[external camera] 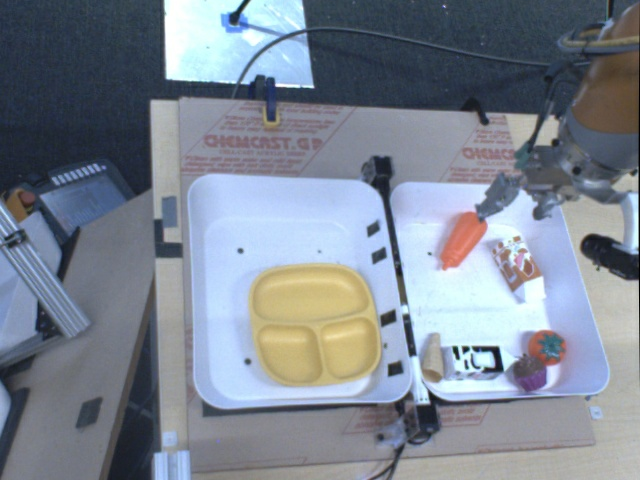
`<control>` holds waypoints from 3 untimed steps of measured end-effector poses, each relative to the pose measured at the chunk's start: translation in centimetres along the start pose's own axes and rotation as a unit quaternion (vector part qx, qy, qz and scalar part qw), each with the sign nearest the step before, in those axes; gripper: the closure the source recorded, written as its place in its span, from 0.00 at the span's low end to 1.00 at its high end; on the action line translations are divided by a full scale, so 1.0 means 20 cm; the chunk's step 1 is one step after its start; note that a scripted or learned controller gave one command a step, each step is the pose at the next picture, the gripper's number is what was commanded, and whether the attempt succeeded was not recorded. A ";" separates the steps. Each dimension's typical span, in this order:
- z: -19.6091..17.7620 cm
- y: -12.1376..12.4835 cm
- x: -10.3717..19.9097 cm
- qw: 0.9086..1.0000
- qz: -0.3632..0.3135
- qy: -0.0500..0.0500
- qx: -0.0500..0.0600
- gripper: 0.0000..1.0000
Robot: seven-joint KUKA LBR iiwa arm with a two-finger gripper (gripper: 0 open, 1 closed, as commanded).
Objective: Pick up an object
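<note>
Nearest in the right bin (590, 363), along its near wall, lies a row of small things: a cone-shaped piece (432, 357) at the left corner, a black-and-white block (474, 360) just beside it, then a purple item (529, 373) with an orange tomato-like toy (547, 347) touching it on the far right side. In the left bin (215, 268), a yellow divided plate (314, 323) sits toward the near side, with three compartments facing up.

Farther back in the right bin, a red-and-white packet (518, 265) lies tilted near the right wall. To its left, close by but apart, rests the orange carrot toy (462, 239), lying at a slant with its wider end pointing far and right.

The gripper (523, 196) hangs over the far right part of the right bin, just beyond the carrot's wider end. Its two fingers are spread fairly wide: the left finger (495, 198) comes down to the carrot's far end and looks to be touching or nearly touching it, while the other finger is off to the right, over bare bin floor. Nothing sits between them. The grey wrist and orange band (608, 93) rise toward the far right.

Beyond the bins, a cardboard sheet (300, 138) lies under them, and a shiny metal plate (235, 28) rests on the dark floor.
</note>
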State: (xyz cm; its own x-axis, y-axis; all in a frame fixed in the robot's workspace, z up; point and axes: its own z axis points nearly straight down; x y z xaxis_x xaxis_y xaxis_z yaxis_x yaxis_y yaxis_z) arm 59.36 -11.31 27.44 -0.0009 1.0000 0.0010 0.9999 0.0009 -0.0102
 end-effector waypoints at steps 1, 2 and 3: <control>-0.03 0.01 0.00 1.000 -0.001 -0.001 -0.006 0.00; 0.17 0.00 0.02 1.000 0.000 -0.001 -0.006 0.00; 0.38 0.00 0.04 1.000 0.000 -0.001 -0.005 0.00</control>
State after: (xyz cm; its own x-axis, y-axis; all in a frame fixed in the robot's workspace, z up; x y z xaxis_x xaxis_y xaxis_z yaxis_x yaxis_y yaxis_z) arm 59.23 -10.53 19.89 -0.0008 1.0000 -0.0002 1.0000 0.0008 0.0003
